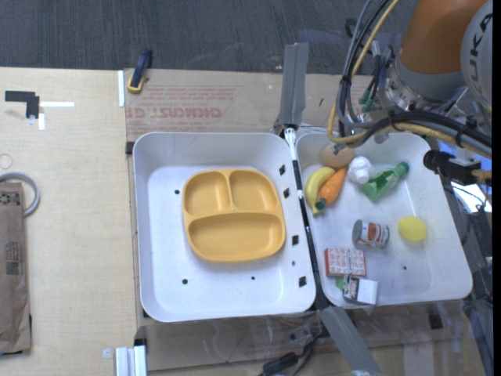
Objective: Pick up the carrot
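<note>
Orange and slim, the carrot [333,186] lies tilted in the right bin [438,282], near its upper left corner. A banana [315,188] touches it on the left, a brown potato-like lump [335,157] sits just above its tip, and a white ball [358,170] rests just beside it on the right, next to a green bottle [385,181]. Lower down, well apart, are a small can [371,234], a lemon [412,228] and a red-and-white box [344,262]. The left bin [153,288] holds a yellow divided plate [232,214]. The arm [438,30] hangs over the right bin's far edge, cables draped around it; whether the end effector is spread or pressed together cannot be told.
</note>
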`<act>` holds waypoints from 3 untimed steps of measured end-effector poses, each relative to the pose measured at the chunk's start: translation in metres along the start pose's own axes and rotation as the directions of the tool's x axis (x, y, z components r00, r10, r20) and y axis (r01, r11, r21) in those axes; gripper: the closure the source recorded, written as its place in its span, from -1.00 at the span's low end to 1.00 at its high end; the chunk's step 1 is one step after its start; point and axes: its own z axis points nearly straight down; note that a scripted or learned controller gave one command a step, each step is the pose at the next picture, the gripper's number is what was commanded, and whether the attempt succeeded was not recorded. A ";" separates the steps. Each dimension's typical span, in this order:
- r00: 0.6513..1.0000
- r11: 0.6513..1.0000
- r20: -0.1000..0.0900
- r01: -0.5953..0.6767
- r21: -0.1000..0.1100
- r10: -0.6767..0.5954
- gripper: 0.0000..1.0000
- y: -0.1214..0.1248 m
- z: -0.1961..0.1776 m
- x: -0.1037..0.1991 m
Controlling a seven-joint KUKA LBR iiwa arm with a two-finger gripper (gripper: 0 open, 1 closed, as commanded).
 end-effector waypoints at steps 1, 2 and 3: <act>0.938 0.938 -0.001 0.348 -0.001 -0.348 -1.00 -0.071 -0.057 0.021; 0.976 0.976 -0.001 0.218 0.000 -0.218 -1.00 -0.023 0.055 -0.002; 0.986 0.986 -0.002 0.169 0.001 -0.169 -1.00 -0.053 0.069 0.021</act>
